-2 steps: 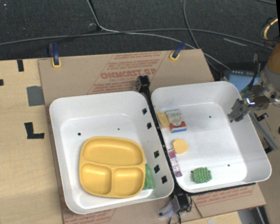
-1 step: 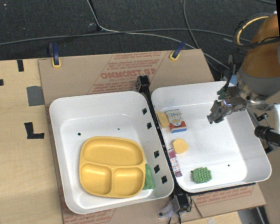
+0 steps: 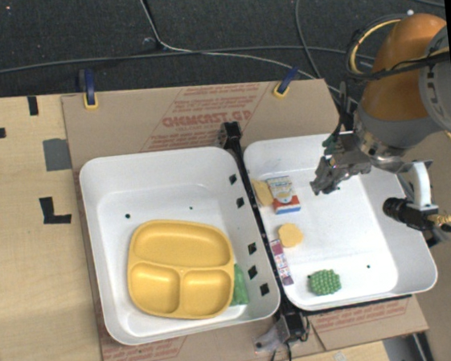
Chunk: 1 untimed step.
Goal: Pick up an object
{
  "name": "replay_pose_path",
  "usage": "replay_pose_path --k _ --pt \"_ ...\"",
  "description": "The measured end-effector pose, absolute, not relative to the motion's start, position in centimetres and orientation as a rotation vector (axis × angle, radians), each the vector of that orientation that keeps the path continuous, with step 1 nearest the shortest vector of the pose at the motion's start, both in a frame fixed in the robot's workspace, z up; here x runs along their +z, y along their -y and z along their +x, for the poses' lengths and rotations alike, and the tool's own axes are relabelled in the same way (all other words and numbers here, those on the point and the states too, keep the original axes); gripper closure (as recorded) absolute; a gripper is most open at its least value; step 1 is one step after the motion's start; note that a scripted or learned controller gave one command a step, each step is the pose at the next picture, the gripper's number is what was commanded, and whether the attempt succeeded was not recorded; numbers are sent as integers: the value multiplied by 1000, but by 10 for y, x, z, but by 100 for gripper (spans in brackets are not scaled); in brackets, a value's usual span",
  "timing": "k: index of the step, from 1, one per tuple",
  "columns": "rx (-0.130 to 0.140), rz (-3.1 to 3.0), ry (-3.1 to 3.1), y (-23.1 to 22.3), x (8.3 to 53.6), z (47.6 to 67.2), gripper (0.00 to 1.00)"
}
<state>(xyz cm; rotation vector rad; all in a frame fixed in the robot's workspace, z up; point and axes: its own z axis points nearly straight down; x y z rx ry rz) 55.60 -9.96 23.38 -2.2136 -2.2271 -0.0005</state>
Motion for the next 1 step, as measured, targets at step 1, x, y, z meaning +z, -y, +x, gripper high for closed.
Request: replay_pose_path --k 1 --pt "2 -2214 2226 51 222 568 100"
